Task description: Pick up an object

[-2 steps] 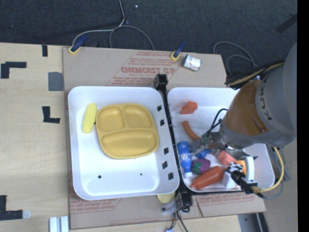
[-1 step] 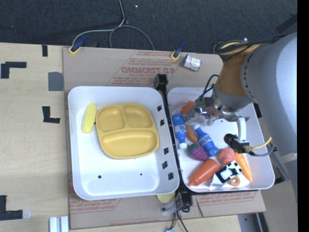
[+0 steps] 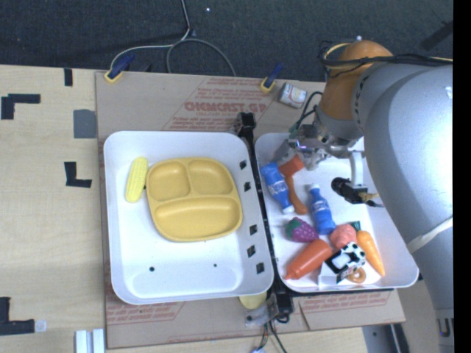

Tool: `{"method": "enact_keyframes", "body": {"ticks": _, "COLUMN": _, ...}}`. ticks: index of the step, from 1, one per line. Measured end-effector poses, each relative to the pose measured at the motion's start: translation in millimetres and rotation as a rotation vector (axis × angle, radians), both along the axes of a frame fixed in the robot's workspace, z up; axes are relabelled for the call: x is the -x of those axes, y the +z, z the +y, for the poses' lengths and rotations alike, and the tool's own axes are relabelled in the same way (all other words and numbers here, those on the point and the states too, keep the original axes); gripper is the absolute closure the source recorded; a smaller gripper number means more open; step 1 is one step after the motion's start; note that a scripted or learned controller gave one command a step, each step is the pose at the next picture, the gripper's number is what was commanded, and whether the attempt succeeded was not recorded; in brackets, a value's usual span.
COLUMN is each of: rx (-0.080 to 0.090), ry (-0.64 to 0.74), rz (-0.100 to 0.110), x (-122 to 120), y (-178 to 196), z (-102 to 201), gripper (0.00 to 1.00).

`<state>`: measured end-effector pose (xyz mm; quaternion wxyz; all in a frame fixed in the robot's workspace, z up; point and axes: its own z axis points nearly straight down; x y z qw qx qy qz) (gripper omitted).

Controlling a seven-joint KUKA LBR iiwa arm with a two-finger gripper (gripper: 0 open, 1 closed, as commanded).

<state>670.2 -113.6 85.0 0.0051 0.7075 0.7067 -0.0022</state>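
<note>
Even bright overhead light, soft shadows, mild glare on white bins (image 3: 118, 219), slightly soft, low-resolution focus

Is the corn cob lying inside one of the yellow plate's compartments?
No, the corn cob lies on the left bin floor beside the yellow plate, against its left edge.

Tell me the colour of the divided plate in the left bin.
Yellow. The three-compartment divided plate shows best in the camera view, beside a yellow corn cob.

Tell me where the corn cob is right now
In the camera view, the yellow corn cob lies in the left bin, at its left side, just beside the left edge of the yellow divided plate.
</note>
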Motion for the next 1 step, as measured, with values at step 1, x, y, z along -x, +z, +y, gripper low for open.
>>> {"method": "enact_keyframes", "body": {"ticks": 1, "rx": -0.005, "ry": 0.003, "rz": 0.001, "x": 1.0, "y": 11.2, "z": 5.4, "gripper": 1.00}}
